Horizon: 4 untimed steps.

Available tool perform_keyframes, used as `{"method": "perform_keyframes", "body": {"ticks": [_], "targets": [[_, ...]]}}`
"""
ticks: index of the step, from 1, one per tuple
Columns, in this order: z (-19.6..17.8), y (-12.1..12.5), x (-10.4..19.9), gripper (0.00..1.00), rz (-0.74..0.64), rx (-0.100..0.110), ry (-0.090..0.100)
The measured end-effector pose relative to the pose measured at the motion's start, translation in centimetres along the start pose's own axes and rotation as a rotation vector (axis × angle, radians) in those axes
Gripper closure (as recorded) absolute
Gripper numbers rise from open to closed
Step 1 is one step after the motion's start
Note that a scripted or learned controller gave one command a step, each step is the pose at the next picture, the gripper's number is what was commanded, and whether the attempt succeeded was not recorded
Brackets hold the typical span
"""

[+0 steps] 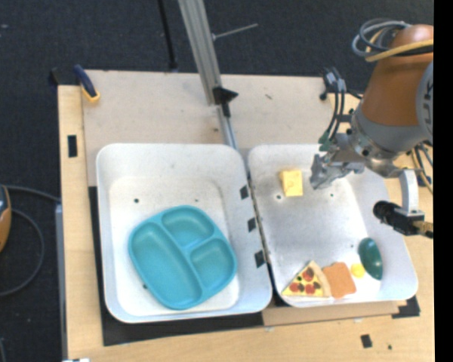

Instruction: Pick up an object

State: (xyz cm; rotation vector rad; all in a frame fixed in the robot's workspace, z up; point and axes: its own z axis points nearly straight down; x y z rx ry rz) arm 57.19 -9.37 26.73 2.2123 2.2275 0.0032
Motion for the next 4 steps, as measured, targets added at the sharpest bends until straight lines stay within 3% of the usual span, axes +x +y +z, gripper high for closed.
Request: {"method": "perform_keyframes", "body": {"ticks": [1, 3, 4], "targets": [[0.5, 3.3, 5.3, 1.0, -0.001, 0.0, 0.001], [0.5, 7.2, 13.9, 1.0, 0.002, 0.0, 0.0], [0.5, 7.1, 13.7, 0.0, 0.004, 0.002, -0.001]]}}
